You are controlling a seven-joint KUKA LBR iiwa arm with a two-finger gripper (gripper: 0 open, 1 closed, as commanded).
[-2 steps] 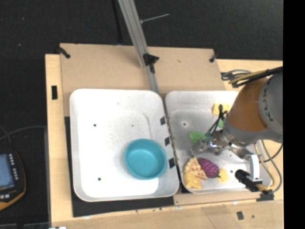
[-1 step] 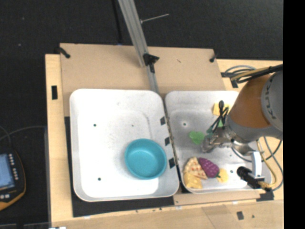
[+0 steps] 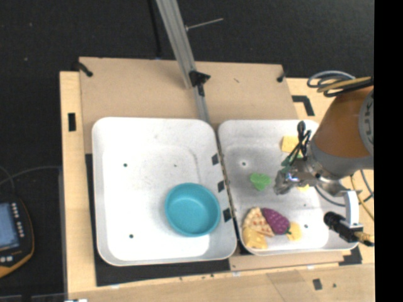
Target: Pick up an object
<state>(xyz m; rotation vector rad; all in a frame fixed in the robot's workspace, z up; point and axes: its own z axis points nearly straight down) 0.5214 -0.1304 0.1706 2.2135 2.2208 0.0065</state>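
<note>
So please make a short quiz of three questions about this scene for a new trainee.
1. True or false: the blue bowl lies in the left bin.
2. Which thing is nearest the gripper? A) green piece B) purple toy C) blue bowl
3. Fill in: the purple toy lies beside a ____ waffle-like piece in the right bin.

Key: 1 true; 2 A; 3 yellow.

Bins (image 3: 151,143): white plastic, matt, faintly speckled. Bowl (image 3: 192,208), 7 o'clock from centre: smooth teal plastic, slight sheen. Bench (image 3: 157,90): matt tan board, wood-like. Pole (image 3: 179,36), 12 o'clock: brushed metal. Arm (image 3: 343,131), 3 o'clock: glossy orange band.
</note>
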